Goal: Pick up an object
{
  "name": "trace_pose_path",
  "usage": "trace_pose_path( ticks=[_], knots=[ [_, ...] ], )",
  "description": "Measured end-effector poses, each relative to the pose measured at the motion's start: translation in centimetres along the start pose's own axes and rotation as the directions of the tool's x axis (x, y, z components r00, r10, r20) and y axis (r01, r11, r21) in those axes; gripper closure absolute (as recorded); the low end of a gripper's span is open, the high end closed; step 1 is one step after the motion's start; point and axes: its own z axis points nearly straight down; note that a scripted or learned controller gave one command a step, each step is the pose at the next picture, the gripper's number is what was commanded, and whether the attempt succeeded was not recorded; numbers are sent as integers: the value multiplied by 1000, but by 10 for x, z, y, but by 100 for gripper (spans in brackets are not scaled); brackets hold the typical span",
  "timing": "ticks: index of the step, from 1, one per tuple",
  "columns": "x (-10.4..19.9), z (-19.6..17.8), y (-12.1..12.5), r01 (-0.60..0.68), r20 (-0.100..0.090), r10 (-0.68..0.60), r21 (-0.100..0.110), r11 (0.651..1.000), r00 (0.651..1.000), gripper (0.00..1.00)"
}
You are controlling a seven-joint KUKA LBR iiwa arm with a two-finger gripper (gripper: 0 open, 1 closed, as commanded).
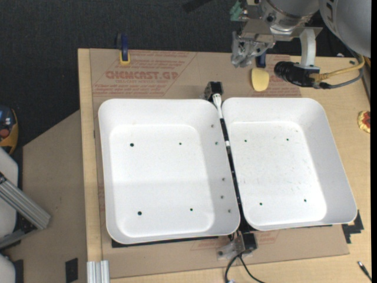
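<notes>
So the arm was parked up at the top right of the view, well behind both bins, with the pincer (pixel 247 55) hanging over the cardboard sheet (pixel 147 75) that covered the desk. Couldn't tell if the pincer was apart or together, too small and cluttered up there. Nothing visibly caught in it. The only loose thing I could spot was a small pale yellow object (pixel 260 79) lying on the cardboard just below and right of the pincer, near the back rim of the right bin (pixel 330 158) but outside it. The left bin (pixel 109 158) sat snug against the right one, a black clip (pixel 212 90) at the back where they met. A blue-and-yellow clamp (pixel 123 48) held the cardboard's far left corner
</notes>
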Motion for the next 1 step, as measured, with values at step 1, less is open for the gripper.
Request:
trace_pose_path(
  ticks=[1],
  knots=[
    [80,108,-9,2,0,-2,26,1000,1000,100]
  ],
)
